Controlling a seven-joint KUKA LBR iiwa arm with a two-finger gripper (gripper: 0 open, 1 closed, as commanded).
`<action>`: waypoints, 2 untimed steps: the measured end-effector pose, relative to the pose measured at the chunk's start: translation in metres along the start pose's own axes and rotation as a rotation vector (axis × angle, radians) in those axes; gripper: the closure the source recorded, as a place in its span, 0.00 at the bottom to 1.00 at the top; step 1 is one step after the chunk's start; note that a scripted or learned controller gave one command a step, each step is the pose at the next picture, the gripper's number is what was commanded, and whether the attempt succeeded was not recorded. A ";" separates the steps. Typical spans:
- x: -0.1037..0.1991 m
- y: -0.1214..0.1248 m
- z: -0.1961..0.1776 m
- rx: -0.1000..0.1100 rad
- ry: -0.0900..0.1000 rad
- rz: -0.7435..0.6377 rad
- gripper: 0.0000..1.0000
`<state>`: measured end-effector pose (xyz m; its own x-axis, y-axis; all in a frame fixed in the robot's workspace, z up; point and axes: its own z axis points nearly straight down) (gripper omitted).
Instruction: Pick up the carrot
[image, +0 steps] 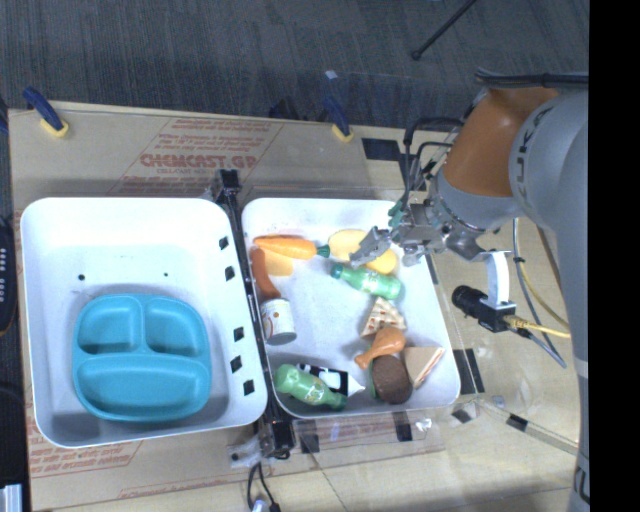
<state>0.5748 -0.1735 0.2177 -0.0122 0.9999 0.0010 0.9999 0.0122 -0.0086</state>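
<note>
1. Carrot (284, 247) lies in right bin (300, 214), far-left part, near the divider; leafy green end points right toward a yellow item (350, 243). Nothing touches it from above.
2. Gripper (378, 243) sits over the far-right part of the right bin, w/ fingers just above the yellow item and a green bottle (368, 281). Fingers too small and dark against the clutter – can't tell if spread or closed, and can't see anything held between them.
3. Arm (520, 130) is cut off at the right edge; the wrist hides part of the bin's far-right corner.
4. Near end of the bin is a jumble: another green bottle (310, 386), a brown lump (391, 378), a small can (277, 320); labels unreadable.
5. Left bin (60, 230) holds a blue divided tray (143, 355).
6. Cardboard (190, 150) on the surface behind the bins has red print; reads roughly "CHEMCAST GP", rest too blurry.
</note>
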 end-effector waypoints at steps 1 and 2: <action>-0.016 0.085 0.120 -0.015 -0.007 -0.144 0.00; -0.014 0.084 0.112 -0.006 -0.005 -0.155 1.00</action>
<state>0.6579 -0.1865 0.1052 -0.1667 0.9860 -0.0036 0.9860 0.1667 -0.0030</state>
